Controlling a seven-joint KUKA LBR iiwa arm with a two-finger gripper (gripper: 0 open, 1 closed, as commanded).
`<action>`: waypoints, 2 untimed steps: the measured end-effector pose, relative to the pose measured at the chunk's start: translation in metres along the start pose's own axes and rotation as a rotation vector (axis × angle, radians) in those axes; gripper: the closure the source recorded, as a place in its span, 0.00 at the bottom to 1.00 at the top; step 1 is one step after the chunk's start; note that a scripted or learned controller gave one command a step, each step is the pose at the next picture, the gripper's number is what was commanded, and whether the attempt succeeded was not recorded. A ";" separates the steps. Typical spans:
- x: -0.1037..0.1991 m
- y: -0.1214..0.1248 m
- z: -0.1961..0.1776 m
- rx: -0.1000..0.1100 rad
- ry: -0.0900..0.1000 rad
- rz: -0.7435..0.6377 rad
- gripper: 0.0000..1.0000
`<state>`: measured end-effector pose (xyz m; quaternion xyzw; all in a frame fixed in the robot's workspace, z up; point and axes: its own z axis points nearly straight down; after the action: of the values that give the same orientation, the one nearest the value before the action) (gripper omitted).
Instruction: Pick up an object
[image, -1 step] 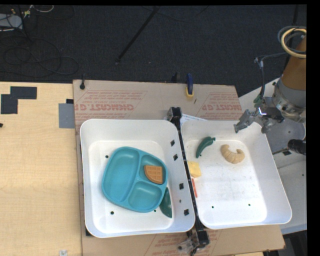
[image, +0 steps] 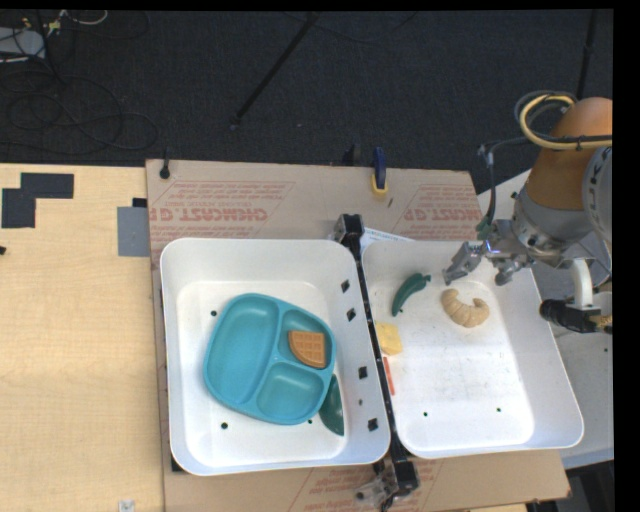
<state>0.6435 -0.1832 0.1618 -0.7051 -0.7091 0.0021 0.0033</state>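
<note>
Above right bin (image: 545, 400), hand (image: 487, 262) beside croissant (image: 466, 307)

The 2 bins, the left bin (image: 185, 300) and the right bin (image: 500, 400), look like smooth white plastic with a slight sheen. The divided plate (image: 250, 360) is smooth teal plastic, faintly glossy. On it, the waffle piece (image: 310, 348) has a ridged, grid-like orange-brown surface. The croissant (image: 466, 307) looks matt tan with soft ribbing, and the green pepper (image: 408, 291) is smooth and dark. The yellow block (image: 389, 341) appears matt. Under the bins lies brown printed cardboard (image: 230, 205), dull and papery. The bench (image: 70, 340) shows pale wood grain. The gripper (image: 483, 262) looks like bare grey metal.
</note>
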 end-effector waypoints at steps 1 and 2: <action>0.038 -0.001 0.079 0.000 0.002 0.003 0.00; 0.006 0.001 0.014 -0.010 -0.004 0.006 0.00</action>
<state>0.6445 -0.1774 0.1477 -0.7071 -0.7071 -0.0002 -0.0015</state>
